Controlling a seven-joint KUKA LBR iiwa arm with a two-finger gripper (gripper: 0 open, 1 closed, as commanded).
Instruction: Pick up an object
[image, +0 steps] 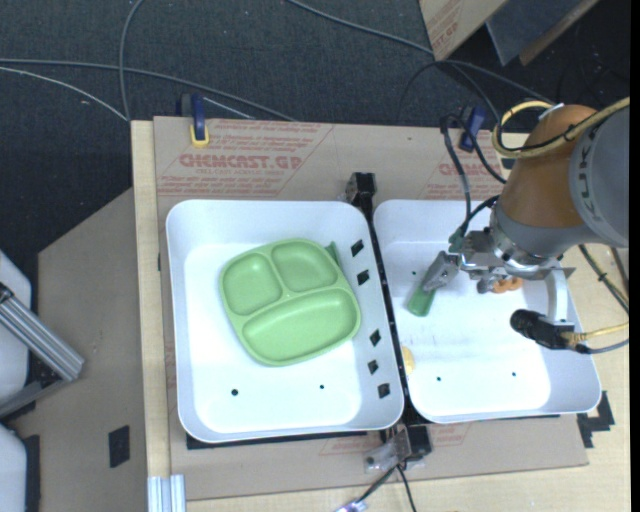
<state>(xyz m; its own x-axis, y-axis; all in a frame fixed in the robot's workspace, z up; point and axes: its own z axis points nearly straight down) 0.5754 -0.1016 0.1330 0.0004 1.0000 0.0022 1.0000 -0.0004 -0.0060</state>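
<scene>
A small green cylinder-like object lies in the right bin, close to its left wall. My gripper hangs low over that bin, its tip slanting down-left and ending right at the green object's upper end. Whether it touches the object is unclear. A small orange piece peeks out just under the gripper body. A green divided plate lies flat in the middle of the left bin.
The grey arm with its orange band covers the right bin's upper right part. A black divider with clips runs between the bins. A blue clamp and cables sit at the bench's far edge.
</scene>
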